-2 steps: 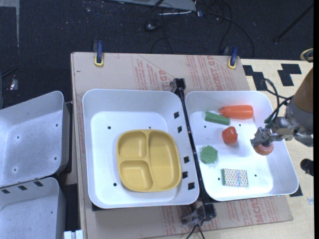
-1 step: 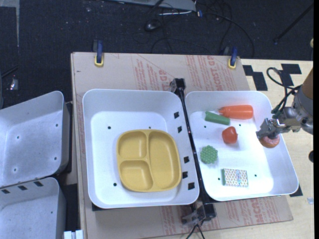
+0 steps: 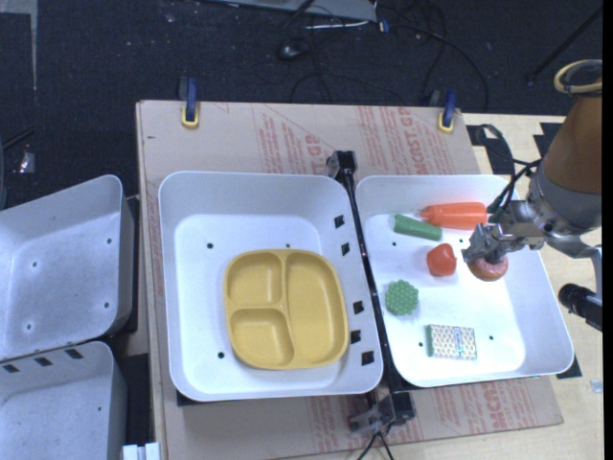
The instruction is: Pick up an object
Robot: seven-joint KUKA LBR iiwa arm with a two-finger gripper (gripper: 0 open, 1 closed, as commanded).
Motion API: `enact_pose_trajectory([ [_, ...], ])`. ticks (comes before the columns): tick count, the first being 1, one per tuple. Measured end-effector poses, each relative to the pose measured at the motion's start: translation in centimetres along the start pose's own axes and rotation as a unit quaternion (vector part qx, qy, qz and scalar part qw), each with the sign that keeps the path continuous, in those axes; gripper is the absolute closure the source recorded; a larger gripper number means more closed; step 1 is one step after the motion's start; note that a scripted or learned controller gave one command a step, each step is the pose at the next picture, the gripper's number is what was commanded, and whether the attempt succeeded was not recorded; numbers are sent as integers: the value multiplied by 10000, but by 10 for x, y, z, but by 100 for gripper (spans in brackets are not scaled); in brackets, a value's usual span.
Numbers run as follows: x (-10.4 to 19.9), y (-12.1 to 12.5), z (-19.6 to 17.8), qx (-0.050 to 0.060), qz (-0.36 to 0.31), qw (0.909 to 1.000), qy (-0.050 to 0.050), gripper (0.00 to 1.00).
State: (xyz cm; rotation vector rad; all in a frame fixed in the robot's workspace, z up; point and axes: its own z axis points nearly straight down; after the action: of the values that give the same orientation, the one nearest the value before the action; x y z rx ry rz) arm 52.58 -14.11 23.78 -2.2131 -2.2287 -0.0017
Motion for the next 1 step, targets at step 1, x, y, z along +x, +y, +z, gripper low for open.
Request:
enact_pose_trajectory([
  [1, 49, 20, 12, 2, -5, 10000, -2, 100],
])
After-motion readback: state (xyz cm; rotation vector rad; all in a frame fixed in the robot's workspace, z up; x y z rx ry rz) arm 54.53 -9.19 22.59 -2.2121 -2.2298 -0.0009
